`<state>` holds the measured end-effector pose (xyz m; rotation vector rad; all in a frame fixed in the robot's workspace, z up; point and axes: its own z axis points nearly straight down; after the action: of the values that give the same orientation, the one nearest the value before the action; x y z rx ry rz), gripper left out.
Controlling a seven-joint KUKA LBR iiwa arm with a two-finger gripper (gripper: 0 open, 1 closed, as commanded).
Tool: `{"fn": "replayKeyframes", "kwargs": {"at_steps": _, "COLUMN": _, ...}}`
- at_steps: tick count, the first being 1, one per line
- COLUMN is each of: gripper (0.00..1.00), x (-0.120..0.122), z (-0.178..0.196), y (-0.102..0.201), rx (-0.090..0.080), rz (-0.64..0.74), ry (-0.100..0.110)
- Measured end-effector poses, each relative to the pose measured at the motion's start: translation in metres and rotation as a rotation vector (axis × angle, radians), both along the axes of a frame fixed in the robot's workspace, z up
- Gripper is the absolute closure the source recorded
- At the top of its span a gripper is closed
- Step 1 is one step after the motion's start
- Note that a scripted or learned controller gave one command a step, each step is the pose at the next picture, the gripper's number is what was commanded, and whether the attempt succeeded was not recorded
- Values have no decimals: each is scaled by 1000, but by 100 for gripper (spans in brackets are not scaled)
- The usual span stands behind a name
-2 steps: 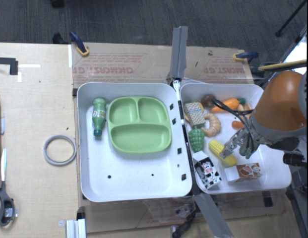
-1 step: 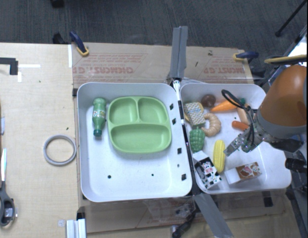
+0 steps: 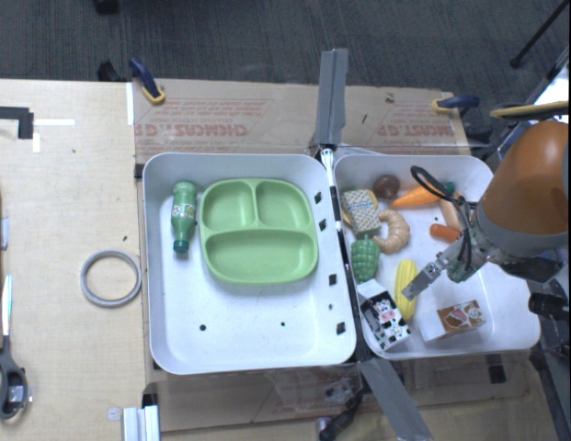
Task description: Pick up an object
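Fingers [image 3: 421, 281] together over corn [image 3: 406, 303], lengthwise near-to-far.

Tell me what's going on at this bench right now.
A grey robot arm with an orange band reaches into the right white bin of toy food, its gripper beside the yellow toy corn cob. Nothing is visibly held. The left white bin holds a green divided plate and a green bottle.

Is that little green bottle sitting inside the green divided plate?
No. The green bottle lies on the white floor of the left bin, beside the left edge of the green divided plate, not in any compartment.
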<state>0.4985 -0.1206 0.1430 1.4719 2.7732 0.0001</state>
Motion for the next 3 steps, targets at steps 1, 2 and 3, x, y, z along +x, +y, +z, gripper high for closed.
{"fn": "replayKeyframes", "kwargs": {"at_steps": 1, "gripper": 0, "x": 61, "z": -52, "y": 16, "rx": -1, "rz": -58, "ry": 2}}
{"fn": "replayKeyframes", "kwargs": {"at_steps": 2, "gripper": 0, "x": 4, "z": -50, "y": 9, "rx": -3, "rz": -258, "ry": -4}}
{"fn": "replayKeyframes", "kwargs": {"at_steps": 3, "gripper": 100, "x": 4, "z": -42, "y": 10, "rx": -2, "rz": -257, "ry": -1}}
